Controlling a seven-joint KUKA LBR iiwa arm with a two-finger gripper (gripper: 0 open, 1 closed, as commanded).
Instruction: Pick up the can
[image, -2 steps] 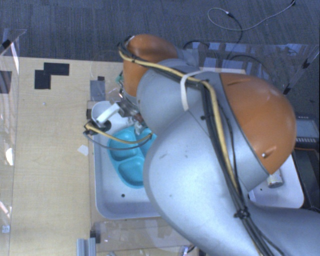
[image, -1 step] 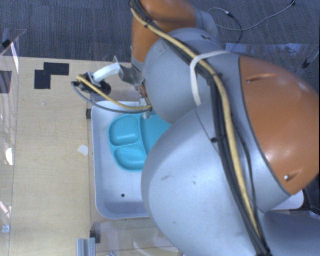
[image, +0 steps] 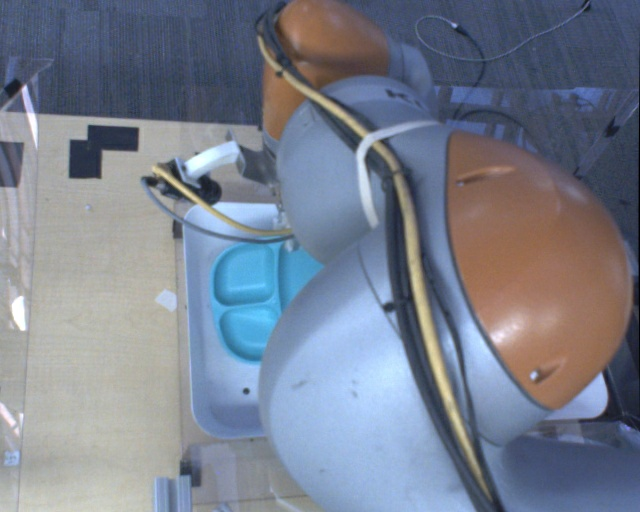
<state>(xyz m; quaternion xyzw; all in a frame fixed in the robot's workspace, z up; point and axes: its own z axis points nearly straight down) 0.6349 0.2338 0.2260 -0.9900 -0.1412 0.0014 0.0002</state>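
The grey and orange arm (image: 420, 280) covers most of the camera view and hides the greater part of the bins. To its left a strip of one white bin (image: 205, 330) shows, with a light blue divided tray (image: 248, 298) lying in it. Nothing that looks like a can shows in the uncovered strip.
Yellow and black cables (image: 200, 205) loop from the arm over the bin's upper left corner, beside a white fitting (image: 210, 160). The pale wooden bench (image: 95, 330) stretches to the left, bearing black tape marks (image: 100, 148) near its far edge.
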